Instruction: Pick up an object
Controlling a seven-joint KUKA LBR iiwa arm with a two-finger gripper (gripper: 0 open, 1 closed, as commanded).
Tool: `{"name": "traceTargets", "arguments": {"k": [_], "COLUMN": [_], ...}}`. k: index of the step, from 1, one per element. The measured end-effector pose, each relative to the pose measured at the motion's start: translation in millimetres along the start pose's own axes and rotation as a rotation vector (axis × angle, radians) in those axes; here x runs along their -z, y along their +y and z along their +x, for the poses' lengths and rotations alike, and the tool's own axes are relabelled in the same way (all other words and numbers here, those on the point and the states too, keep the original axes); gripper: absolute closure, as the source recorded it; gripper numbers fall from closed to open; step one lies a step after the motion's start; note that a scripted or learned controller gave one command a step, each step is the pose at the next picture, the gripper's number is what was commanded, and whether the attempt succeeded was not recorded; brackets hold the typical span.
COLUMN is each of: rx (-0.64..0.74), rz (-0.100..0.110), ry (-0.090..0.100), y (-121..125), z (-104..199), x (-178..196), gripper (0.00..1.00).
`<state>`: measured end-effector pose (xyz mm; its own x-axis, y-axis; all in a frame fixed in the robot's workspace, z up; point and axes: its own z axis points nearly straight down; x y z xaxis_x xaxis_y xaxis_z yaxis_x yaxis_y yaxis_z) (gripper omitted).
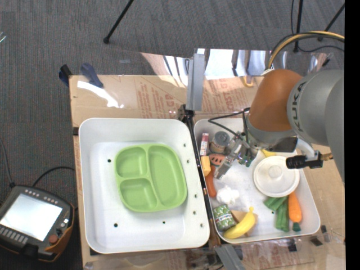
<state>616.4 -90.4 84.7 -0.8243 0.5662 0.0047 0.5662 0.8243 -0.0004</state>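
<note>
A: The right bin point(313, 207) on the desk point(135, 97) is crowded. What should it take?

B: Probably the white bowl point(275, 176), upside down near the far corner: stiff, light, slippery, best pinched at the rim. The banana point(243, 225) is softer.

A: And the tool point(229, 161)?

B: Over the left side, above small packets point(206, 145); whether it is spread or closed, I cannot tell. The carrot point(294, 207) lies close beside the bowl.

The arm point(315, 103) is sporting a fat grey shell with dark KUKA lettering running down it, and a rounded orange band point(275, 97) is wrapping the section above the wrist. Black cables are looping off the wrist, a yellow-and-black hose is arching over the top, and the gripper point(225, 165) is showing bare silver metal.
</note>
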Motion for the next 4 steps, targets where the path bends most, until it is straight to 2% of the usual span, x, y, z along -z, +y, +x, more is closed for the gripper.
{"name": "traceTargets", "arguments": {"k": [1,2,3,4], "rx": [-0.029,-0.117,-0.117,-0.113], "rz": [0.002,-0.001,0.0,0.003], "ry": [-0.003,-0.003,0.0,0.003], "y": [-102,-66,-3,-3], "z": [-39,-59,-15,-15], "x": [1,1,0,7], "gripper": [0.0,0.0,0.0,1.0]}}
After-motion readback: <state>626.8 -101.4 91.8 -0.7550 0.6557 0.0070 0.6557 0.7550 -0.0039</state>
